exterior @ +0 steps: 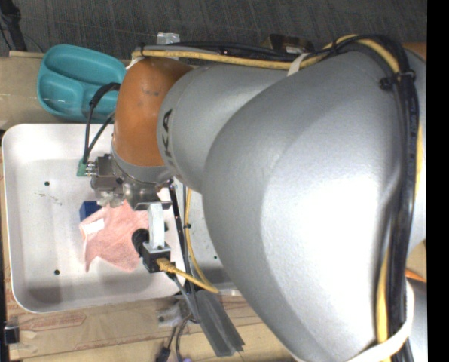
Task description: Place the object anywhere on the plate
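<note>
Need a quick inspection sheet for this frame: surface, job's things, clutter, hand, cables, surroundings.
Surface: white bin on a wooden bench; the arm covers the right side.
Job's things: pink cloth crumpled in the bin, a blue object at its upper left edge; plate: nothing seen.
Clutter: teal plastic object on the bench behind the bin.
Hand: hand low over the cloth.
Cables: black cable and yellow cable along the wrist.
Surroundings: dark carpet beyond the bench.

no readable text, labels, or numbers
</note>
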`<state>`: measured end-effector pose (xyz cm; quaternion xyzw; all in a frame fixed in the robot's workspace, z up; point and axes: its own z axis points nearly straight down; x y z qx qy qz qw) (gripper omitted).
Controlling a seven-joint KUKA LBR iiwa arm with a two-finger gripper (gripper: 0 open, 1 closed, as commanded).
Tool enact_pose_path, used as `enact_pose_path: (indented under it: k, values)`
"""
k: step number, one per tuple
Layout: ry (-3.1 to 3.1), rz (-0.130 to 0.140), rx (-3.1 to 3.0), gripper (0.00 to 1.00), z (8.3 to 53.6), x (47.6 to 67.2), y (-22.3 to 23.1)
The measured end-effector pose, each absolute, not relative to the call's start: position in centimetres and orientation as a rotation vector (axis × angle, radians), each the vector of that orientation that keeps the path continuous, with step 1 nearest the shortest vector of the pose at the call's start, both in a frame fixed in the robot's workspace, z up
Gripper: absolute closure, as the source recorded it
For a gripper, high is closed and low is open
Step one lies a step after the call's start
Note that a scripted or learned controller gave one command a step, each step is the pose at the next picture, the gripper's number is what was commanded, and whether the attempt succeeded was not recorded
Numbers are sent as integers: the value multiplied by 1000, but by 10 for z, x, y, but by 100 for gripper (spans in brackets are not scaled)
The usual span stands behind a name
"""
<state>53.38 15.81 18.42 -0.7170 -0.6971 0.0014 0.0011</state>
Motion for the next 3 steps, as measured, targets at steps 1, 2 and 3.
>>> enact_pose_path:
  k: [1,2,3]
  values:
    - [-2211,8,-2229,100,183,474,219]
    - [-2268,0,-2172,100,309,491,219]
    - [-2369,0,-2064,100,326,492,179]
